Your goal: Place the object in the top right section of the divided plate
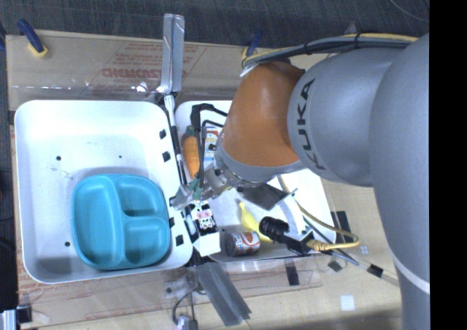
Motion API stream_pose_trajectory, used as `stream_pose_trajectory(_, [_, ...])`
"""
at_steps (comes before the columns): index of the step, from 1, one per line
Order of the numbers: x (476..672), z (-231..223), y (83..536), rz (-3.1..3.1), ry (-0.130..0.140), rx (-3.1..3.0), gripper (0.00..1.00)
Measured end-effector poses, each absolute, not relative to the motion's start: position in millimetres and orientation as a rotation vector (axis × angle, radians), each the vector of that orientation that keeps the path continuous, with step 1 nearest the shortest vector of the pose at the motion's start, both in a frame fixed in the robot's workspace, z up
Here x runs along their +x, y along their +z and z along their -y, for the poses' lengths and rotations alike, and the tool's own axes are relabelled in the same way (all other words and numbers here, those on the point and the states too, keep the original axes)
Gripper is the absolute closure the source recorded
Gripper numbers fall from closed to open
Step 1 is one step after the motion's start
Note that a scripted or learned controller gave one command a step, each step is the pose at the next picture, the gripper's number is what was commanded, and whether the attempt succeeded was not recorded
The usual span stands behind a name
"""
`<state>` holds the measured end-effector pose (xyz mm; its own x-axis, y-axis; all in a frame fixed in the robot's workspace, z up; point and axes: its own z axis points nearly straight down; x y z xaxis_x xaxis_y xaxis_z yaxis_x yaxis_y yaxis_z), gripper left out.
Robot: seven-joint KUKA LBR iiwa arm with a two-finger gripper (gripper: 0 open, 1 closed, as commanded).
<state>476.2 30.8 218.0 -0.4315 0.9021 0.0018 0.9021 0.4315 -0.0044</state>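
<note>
Hardly begun, judging by the layout. Blue divided plate (pixel 120 220) lying in the left bin (pixel 44 139), all of its sections bare, the top right one included. Arm (pixel 306 124) reaching in from the right and hanging over the right bin (pixel 314 190), wrist down low above the clutter. Gripper (pixel 198 188) near the wall between the bins, hidden largely under the orange band; cannot tell how it stands or whether anything is held. Candidate objects resting in the right bin: an orange carrot-like piece (pixel 191 155), a small can (pixel 242 242), something yellow (pixel 249 216). Left to do, most likely: secure the object, carry across the divider, set down in the plate's top right section.
</note>
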Motion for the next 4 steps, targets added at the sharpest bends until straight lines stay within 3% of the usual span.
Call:
stream_pose_trajectory(1, [476.6, -39.6, 224.4, 2.691, 0.002, -1.619, 1.0])
stream_pose_trajectory(2, [476.6, -39.7, 224.5, 2.692, 0.002, -1.619, 0.0])
stream_pose_trajectory(3, [476.8, -52.6, 292.6, 2.67, 0.001, -1.654, 0.0])
stream_pose_trajectory(4, [476.3, -114.4, 410.7, 2.599, 0.0, -1.764, 0.0])
